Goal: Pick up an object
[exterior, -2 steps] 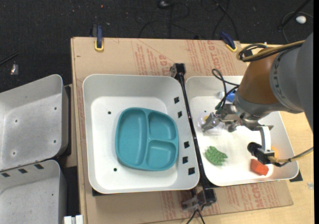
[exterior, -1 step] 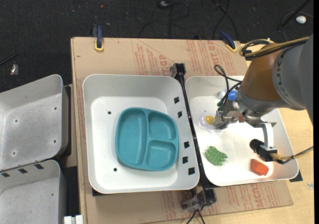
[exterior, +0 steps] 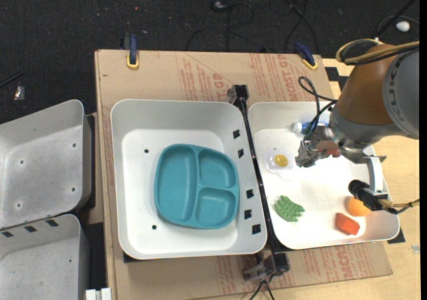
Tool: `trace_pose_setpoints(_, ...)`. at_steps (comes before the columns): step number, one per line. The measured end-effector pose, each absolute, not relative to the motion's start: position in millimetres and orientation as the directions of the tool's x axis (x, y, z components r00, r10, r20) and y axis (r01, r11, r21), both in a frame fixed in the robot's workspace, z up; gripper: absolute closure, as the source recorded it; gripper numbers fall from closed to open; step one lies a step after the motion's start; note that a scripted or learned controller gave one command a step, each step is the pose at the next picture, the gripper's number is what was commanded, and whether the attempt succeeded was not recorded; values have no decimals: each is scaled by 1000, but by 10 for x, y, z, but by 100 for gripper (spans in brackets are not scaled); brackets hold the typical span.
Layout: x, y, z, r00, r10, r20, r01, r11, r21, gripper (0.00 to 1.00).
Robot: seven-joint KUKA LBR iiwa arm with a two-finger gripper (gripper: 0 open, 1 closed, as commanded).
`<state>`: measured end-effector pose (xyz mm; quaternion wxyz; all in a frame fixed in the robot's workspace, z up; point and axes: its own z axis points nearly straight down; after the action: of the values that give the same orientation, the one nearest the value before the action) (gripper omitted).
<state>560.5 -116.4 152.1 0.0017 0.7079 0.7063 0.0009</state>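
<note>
Presently we list: left bin (exterior: 133, 125), holding one teal divided plate (exterior: 197, 187) near its centre. Right bin (exterior: 280, 115), holding a fried-egg toy (exterior: 280, 161) by its left wall; a green leafy piece (exterior: 289, 209) toward its near-left corner; an orange ball (exterior: 357, 207) and an orange-red block (exterior: 347, 224) in its near-right corner. Gripper (exterior: 308, 157) hangs over the right bin's middle, just beside the egg toy; we cannot tell its opening, and we see nothing held in it.
</note>
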Motion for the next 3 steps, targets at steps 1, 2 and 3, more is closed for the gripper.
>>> trace_pose_setpoints(1,5550,-1146,2131,-2,1000,-1,1000,2,6,100)
trace_pose_setpoints(2,5563,-1146,2661,-3,1000,-2,1000,3,6,100)
trace_pose_setpoints(3,5609,-554,2696,-8,1000,1,1000,8,2,100)
